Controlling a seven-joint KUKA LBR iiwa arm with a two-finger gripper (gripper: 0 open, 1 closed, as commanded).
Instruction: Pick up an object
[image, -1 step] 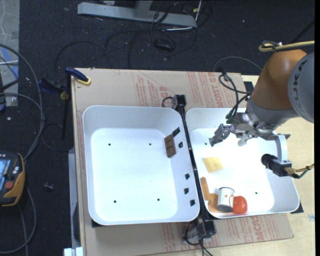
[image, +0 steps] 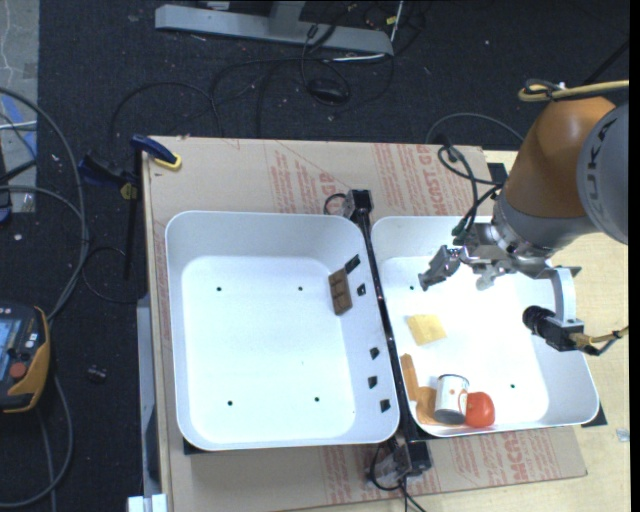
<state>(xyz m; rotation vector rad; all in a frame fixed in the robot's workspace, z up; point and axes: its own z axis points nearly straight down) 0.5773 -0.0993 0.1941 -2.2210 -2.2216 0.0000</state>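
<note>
My gripper (image: 462, 274) hangs over the back part of the right bin (image: 560, 345), its two fingers spread apart and open with nothing between them. A flat yellow piece (image: 427, 328) lies on the bin floor just below and left of the gripper. At the bin's front edge a white cup with a red stripe (image: 450, 396) lies on its side, touching a red tomato-like ball (image: 480, 409) and an orange stick (image: 411, 381). A brown block (image: 341, 292) rests against the right wall of the left bin (image: 200, 300).
A black divider with clips (image: 378, 330) runs between the two bins. The arm's grey wrist and orange band (image: 565, 150) reach in from the upper right. A black cable plug (image: 545, 325) hangs over the right bin's right side. Cables lie on the floor behind the bench.
</note>
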